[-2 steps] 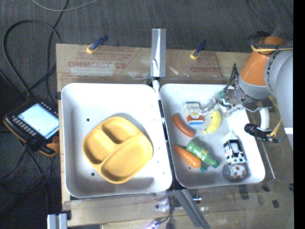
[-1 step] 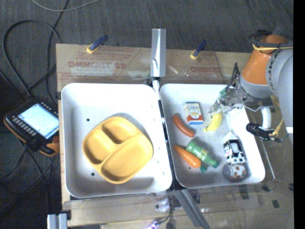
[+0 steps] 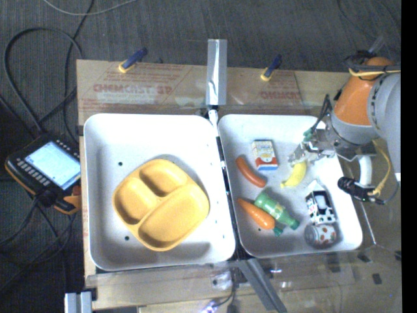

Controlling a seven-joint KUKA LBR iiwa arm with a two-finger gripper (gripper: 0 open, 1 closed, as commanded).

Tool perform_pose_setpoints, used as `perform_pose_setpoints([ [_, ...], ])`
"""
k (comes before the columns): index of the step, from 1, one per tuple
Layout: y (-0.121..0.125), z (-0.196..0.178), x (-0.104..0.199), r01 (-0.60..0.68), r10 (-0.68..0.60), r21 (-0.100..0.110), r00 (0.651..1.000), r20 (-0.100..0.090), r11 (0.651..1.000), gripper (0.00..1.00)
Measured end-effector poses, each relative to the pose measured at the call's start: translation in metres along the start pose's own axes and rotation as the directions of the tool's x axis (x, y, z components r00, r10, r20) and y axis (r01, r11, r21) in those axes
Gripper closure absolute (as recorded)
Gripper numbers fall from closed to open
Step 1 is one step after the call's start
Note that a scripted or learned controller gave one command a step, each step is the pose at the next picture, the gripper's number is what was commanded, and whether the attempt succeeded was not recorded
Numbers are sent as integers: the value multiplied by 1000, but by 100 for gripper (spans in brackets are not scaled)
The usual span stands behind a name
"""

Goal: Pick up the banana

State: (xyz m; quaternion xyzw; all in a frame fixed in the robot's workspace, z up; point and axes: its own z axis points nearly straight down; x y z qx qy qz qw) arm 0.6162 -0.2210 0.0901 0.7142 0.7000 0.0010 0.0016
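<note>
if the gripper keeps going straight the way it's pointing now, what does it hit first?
Most likely the banana: the gripper points down and left in the camera view, and the banana lies just beyond its tip in the right bin. Its height above the banana is unclear.

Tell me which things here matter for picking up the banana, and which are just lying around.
For the job: banana; gripper.

Lying about: yellow divided plate, hot dog, carrot, green bottle, small carton, can.
</note>
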Motion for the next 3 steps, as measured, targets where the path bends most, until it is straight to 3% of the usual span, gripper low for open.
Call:
perform_pose_setpoints([
  [1, -48, -1, 15, 24, -24, -5, 1000, 4, 1000, 100],
  [2, -20, -120, 31, -78, 78, 9, 997, 1, 997, 100],
  [3, 22, -104, 77, -60, 60, 10, 998, 1, 998, 100],
])
